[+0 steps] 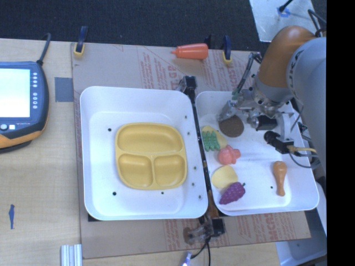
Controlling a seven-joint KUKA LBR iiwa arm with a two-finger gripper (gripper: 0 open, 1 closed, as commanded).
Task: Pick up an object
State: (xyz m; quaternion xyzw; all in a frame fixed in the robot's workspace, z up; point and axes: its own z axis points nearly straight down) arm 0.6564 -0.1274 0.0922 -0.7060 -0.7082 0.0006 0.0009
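Approach step. Gripper (236, 112) low in right bin (299, 204), touching or just over brown round piece (232, 127) at bin's 11 o'clock. Fingers' spread: cannot tell, wrist hides them. Next likely: settle straddling the piece, close, lift straight, clear of green toy (210, 140) at its 8 o'clock.

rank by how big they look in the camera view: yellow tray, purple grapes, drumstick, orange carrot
1. yellow tray, by far the largest
2. orange carrot
3. purple grapes and drumstick look about alike, so no ranking between them
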